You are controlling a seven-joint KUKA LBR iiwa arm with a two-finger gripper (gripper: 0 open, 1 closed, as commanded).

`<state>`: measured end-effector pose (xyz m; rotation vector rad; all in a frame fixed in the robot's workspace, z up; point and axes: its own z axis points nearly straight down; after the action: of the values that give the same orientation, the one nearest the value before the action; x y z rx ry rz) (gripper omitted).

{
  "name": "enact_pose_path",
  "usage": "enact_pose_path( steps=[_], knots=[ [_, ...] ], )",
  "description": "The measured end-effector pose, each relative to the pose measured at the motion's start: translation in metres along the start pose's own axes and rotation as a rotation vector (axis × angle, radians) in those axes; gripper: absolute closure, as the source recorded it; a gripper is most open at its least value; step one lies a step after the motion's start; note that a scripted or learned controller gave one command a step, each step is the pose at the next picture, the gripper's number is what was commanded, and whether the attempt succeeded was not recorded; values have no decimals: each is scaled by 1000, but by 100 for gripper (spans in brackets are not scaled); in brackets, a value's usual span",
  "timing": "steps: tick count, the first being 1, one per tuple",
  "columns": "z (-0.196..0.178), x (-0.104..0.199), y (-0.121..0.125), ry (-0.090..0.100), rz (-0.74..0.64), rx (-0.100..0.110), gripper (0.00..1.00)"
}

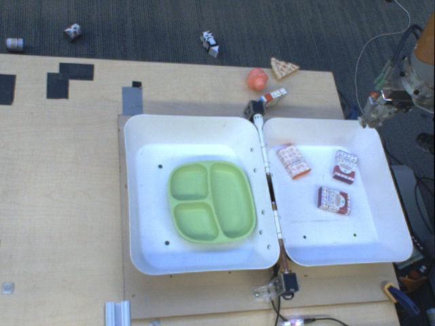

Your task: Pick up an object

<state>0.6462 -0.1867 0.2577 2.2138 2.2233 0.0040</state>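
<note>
Two white bins sit side by side on the wooden surface (61,182). The left bin (136,182) holds a green divided plate (212,202) with three compartments, lying flat near its middle. The right bin (380,236) holds three small packets, all apart from one another: a pale one (293,161) toward the left, tilted; a red and white one (345,166) toward the right; and a third red one (334,200) just below those, nearer the front. The hand (376,109) hangs at the upper right corner of the right bin, above its rim and off from the packets; whether it is wide or narrow cannot be told, and nothing is seen in it. Behind the bins lie an orange ball (257,79) and a pizza slice toy (284,68).
</note>
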Motion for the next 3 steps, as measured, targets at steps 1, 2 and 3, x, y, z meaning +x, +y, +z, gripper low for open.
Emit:
enact_pose_path(
  steps=[1,2,3],
  knots=[
    [-4,4,-82,0,2,2,100],
    [2,56,-117,1,0,2,100],
    [-13,-7,-75,-1,2,0,100]
  ],
)
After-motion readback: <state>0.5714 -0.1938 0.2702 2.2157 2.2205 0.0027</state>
